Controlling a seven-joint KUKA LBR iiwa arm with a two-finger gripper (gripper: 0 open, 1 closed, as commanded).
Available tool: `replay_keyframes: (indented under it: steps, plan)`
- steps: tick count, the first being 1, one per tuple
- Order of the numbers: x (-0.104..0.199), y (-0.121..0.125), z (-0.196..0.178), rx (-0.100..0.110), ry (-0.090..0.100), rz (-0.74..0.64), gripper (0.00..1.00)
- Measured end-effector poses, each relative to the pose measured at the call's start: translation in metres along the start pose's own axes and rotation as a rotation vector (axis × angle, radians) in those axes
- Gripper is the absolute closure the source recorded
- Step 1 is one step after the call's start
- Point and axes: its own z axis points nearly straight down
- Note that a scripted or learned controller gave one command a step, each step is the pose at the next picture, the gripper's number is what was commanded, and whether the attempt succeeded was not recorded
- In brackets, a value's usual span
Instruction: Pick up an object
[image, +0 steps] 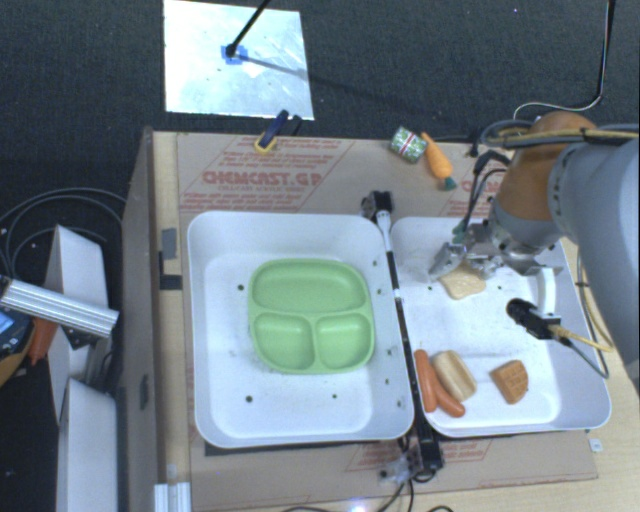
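Note:
The right bin (580, 400) holds a pale tan slice of toast (464, 287) near its back left, a hot dog in a bun (446, 380) at the front left, and a small brown waffle-like piece (510, 381) at the front. My gripper (452, 260) hangs low over the back left of this bin, right at the toast's upper edge. Whether it touches the slice is unclear. The grey arm with its orange band (540, 165) reaches in from the right.
A green divided plate (308, 315) lies in the left bin (215, 300). On the cardboard behind the bins sit a small can (408, 143), a toy carrot (438, 158) and a yellow-and-blue clip (272, 132). A black cable end (530, 318) hangs beside the arm.

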Motion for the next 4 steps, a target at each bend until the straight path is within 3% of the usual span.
replay_keyframes:
  steps: [1, 2, 3, 4]
  plan:
    - [0.001, 0.002, -0.012, -0.007, 0.0, -0.004, 1.0]
    - [-0.062, -0.043, -0.078, 0.003, -0.002, 0.001, 1.0]
    - [-0.061, -0.044, -0.077, 0.005, 0.0, 0.0, 0.0]
    - [-0.044, -0.043, 0.003, 0.005, 0.001, -0.001, 0.0]
